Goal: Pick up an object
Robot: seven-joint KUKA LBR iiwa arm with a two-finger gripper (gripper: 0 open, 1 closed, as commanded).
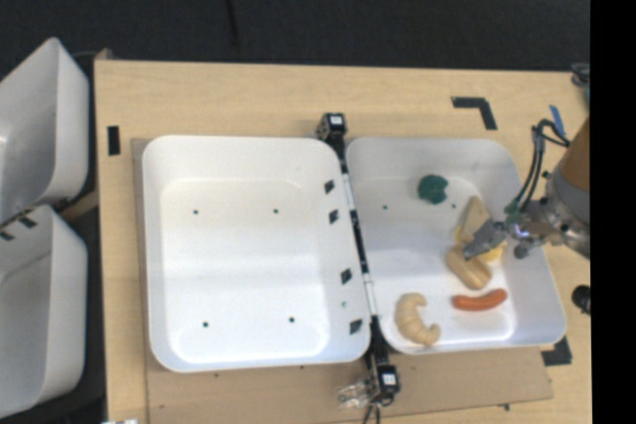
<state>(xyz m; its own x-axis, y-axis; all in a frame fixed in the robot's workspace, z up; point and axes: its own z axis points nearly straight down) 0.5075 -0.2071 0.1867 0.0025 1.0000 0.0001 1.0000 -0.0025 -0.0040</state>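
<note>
The gripper (489,243) sits low in the right bin (397,174), its fingers spread apart over a tan wedge (472,216) and a tan-and-yellow lump (469,268), gripping neither. A red sausage (480,301) lies just below, a croissant (415,320) nearer the divider, a green ball (432,188) above.

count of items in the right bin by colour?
Green: 1, green object
Red: 1, red sausage-shaped item
Cream: 1, croissant-shaped item
Tan/yellow: 2, tan wedge and tan-yellow piece, both at the gripper
Total: 5
</note>
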